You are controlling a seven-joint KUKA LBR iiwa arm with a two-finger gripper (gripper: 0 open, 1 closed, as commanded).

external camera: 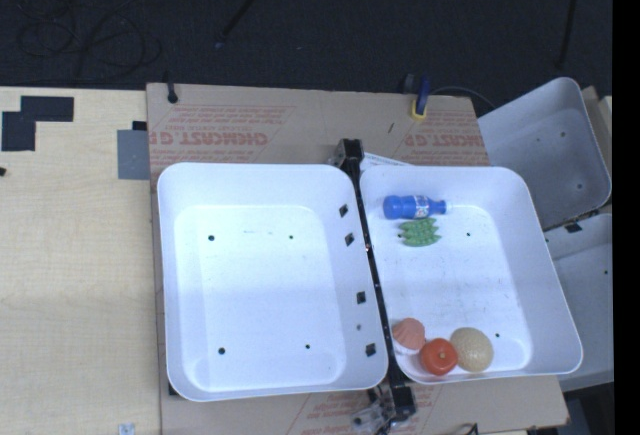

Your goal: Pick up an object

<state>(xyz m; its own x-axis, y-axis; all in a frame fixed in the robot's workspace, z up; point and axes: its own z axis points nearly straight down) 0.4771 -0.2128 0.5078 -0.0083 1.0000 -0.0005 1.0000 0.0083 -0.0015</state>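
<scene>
Lying at 12 o'clock in the right bin, a blue bottle touches a green toy; three round objects cluster at 6 o'clock.

The counter runs off the left and bottom edges. A grey panel is cut by the right edge. The small green thing is too blurry to name. A dark clamp runs off the bottom edge.
</scene>
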